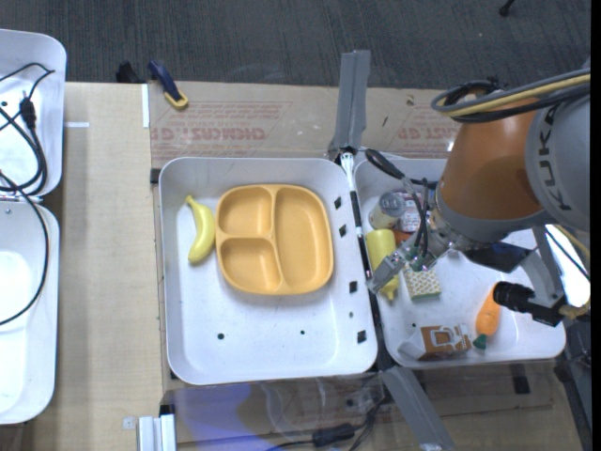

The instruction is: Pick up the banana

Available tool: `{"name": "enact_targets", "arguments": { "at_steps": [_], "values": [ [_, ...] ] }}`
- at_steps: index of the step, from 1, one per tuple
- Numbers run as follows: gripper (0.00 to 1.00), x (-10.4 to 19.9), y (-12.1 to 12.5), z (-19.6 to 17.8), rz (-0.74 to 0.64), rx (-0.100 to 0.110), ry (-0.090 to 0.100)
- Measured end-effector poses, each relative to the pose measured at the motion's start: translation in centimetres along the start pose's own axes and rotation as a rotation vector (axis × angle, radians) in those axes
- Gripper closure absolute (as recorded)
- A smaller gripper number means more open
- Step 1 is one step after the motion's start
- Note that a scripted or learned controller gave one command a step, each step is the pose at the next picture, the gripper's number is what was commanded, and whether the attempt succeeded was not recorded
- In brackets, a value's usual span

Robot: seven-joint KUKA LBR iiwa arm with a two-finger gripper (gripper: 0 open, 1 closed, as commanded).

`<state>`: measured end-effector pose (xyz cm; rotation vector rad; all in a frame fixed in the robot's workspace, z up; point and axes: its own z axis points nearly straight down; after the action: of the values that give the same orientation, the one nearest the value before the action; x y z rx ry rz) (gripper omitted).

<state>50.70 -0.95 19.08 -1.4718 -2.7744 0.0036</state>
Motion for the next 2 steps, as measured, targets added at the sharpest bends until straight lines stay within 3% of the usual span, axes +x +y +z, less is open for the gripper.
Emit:
{"name": "enact_targets", "arguments": {
  "at_steps": [1, 2],
  "values": [
    [0.00, 4.5, 0.2, 0.0, -0.009, 0.000, 0.001],
    [0.00, 6.8, 1.1, 0.0, -0.032, 0.000, 0.001]
  ]
}}
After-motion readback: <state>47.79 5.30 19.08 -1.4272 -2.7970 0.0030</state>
